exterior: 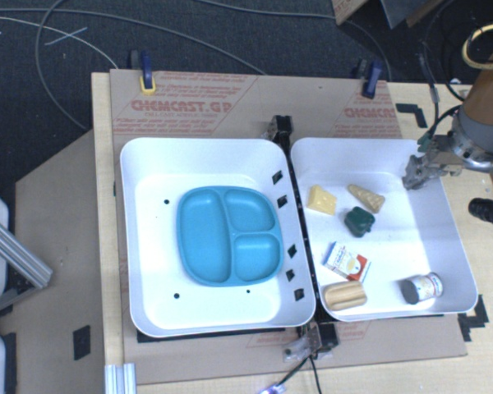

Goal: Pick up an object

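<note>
Dark carpet with loose cables surrounds a pale counter point(107, 220) topped with a protective printed sheet; two clamps, one blue and yellow point(147, 74) and one blue point(371, 77), grip its far edge. Two shallow white bins sit side by side, touching along their inner walls; the left bin point(140, 220) carries a blue divided plate point(229, 235) lying flat near its middle. The right bin point(444, 236) holds several small things, well spread: a yellow wedge point(321, 199) near the inner wall; a tan cone-like piece point(366, 197) just beside it to the right; a dark green lump point(360, 221) just below those two; a red and white packet point(345, 262) lower down; a tan roll point(344, 295) close to the near wall, just below the packet; and a small grey and white can point(421, 288) lying on its side in the near right corner. The arm enters from the right; the end effector point(420, 172) hangs over the right bin's far right corner, apart from every object; whether it is wide or narrow cannot be told, and nothing is seen held in it.
</note>
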You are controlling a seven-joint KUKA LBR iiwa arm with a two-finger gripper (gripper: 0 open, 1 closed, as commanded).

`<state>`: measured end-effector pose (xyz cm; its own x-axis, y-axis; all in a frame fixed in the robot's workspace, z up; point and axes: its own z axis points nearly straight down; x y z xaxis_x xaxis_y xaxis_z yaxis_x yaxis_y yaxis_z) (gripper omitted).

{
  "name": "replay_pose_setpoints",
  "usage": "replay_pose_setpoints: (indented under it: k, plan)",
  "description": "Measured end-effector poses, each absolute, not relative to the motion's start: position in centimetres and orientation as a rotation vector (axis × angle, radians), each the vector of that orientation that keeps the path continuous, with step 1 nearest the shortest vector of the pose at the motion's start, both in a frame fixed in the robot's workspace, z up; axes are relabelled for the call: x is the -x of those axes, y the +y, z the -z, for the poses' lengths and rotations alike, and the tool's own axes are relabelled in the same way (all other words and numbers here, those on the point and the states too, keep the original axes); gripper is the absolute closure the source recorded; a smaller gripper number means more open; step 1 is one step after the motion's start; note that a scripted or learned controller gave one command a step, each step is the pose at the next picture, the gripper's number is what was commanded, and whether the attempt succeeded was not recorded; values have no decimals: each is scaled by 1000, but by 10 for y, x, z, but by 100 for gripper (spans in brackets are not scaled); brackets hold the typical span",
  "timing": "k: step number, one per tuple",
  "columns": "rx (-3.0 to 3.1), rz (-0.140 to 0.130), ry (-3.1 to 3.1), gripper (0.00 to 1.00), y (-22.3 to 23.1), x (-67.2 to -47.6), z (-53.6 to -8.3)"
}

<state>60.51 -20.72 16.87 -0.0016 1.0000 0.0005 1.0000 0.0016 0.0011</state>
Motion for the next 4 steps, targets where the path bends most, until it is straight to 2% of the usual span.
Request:
replay_pose_setpoints:
  k: [2,3,4]
  plan:
    - [-2216,-4,2220,100,-207,-607,-276]
    - [-2216,-2,2227,100,-154,-618,-278]
    - [-2218,0,2230,100,-102,-620,-260]
